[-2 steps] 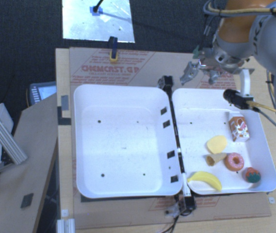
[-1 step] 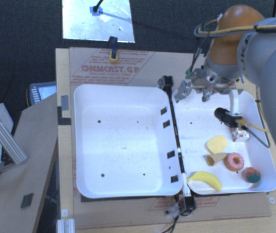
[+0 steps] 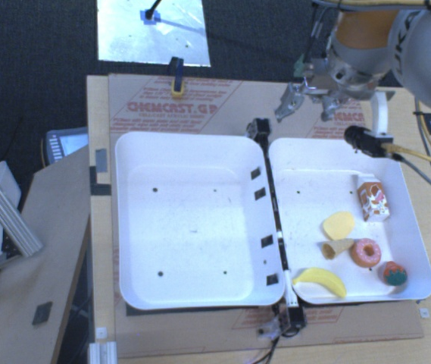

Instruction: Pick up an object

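White plastic bins sit side by side on my surface [image 3: 200, 97], and everything worth taking lies in the right bin [image 3: 313, 180], gathered toward the lower right of the frame. My tool [image 3: 306, 111] hangs at the upper right, above the bin's far rim, fingers spread apart with nothing between them. The banana [image 3: 320, 282] lies along the near wall at the bottom, just right of the divider; it looks like a light toy, smooth and curved, so I judge it likely to slip unless I close across its thick middle. The donut [image 3: 366, 252] lies flat, pink-topped; pinching across its ring from outside should hold, and it looks light and fairly firm. Just beside it to the left are a yellow chip [image 3: 339, 224] and a small tan piece [image 3: 329, 249], both thin and low, hard to get fingers under. The carton [image 3: 373, 201] near the right wall looks best to me: boxy, flat-sided, probably stiff, offering parallel faces to squeeze across its narrow width. A small red and green fruit [image 3: 393, 274] sits in the bottom right corner, close to the wall, which I think crowds one finger. The left bin [image 3: 147, 158] offers me nothing to pick.
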`<state>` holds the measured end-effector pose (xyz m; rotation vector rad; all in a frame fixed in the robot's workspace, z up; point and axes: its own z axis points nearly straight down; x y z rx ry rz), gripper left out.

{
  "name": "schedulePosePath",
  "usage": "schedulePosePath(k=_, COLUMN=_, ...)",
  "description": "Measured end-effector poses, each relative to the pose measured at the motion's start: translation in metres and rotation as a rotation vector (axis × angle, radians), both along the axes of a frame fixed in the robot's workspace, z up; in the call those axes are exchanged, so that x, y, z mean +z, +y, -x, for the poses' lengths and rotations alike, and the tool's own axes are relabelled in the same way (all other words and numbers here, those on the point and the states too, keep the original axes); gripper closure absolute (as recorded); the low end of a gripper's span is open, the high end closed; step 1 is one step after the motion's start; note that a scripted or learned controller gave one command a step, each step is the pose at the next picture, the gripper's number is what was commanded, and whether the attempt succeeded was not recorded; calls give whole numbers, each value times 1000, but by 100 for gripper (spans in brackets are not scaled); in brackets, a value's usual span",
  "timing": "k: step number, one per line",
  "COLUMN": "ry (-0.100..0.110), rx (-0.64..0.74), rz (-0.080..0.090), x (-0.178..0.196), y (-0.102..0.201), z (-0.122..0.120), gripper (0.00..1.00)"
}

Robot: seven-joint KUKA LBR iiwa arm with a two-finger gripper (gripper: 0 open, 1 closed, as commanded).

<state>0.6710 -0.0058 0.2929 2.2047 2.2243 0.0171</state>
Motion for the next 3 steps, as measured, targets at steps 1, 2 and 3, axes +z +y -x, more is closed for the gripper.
schedulePosePath(k=1, ry=22, rx=-10, rz=2, x=-107, y=-35, z=22, gripper=0)
schedulePosePath(k=2, ry=7, rx=0, rz=0, x=-51, y=32, z=1, gripper=0)
schedulePosePath(k=3, ry=19, rx=-9, rz=2, x=-112, y=5, z=27, gripper=0)
